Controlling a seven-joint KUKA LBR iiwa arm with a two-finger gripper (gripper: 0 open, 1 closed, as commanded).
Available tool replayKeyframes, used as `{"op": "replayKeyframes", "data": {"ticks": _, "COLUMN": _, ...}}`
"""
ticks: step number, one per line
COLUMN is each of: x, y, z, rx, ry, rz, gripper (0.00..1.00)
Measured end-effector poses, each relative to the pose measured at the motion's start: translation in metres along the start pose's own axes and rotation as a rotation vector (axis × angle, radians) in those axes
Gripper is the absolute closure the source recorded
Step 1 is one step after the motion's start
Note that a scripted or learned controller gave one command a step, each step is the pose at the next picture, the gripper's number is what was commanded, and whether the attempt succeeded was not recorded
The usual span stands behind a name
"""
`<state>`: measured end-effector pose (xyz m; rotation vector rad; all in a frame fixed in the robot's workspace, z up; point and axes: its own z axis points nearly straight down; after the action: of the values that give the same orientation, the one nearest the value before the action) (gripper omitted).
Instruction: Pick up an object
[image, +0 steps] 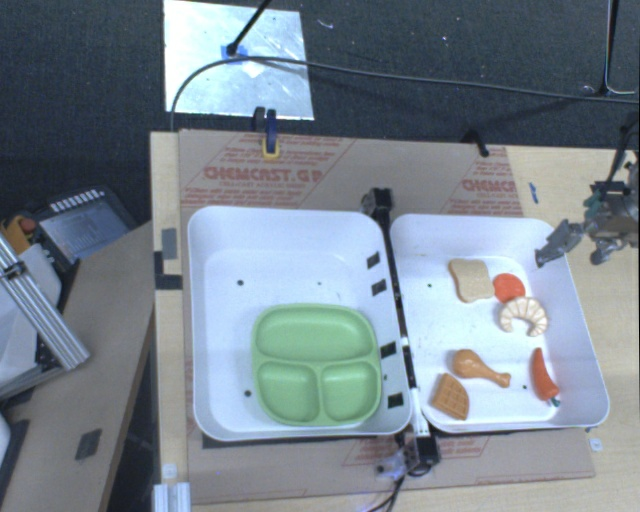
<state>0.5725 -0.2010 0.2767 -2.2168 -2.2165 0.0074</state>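
I see the gripper (575, 240) at the right edge, over the right bin's (420, 240) upper rim. I can't tell how its fingers stand. Toy foods lie lower right.

Two shallow white bins, left (215, 300) and right (575, 330), smooth moulded plastic with a soft sheen. Pale green three-compartment tray (316, 362), matt plastic, smooth. Toy food pieces, plastic-looking: tan bread slice (469, 279), red-orange tomato piece (509, 286), cream croissant (524, 316) with ridged surface, brown drumstick (479, 368), orange waffle wedge (450, 397) with grid texture, glossy red chilli pepper (543, 375). Brown printed cardboard sheet (290, 170), matt, under the bins. Silvery reflective square plate (240, 60), metallic. Dark speckled floor (80, 100), rough like carpet. Ribbed aluminium rail (40, 310), metal.
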Motion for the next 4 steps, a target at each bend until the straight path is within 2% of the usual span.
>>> {"op": "replayKeyframes", "data": {"ticks": 1, "x": 0.001, "y": 0.002, "z": -0.006, "rx": -0.010, "ry": -0.002, "rz": -0.003, "gripper": 0.00}}
{"op": "replayKeyframes", "data": {"ticks": 2, "x": 0.006, "y": 0.007, "z": 0.038, "rx": -0.007, "ry": -0.001, "rz": -0.005, "gripper": 0.00}}
{"op": "replayKeyframes", "data": {"ticks": 4, "x": 0.008, "y": 0.026, "z": 0.150, "rx": -0.007, "ry": -0.001, "rz": -0.005, "gripper": 0.00}}
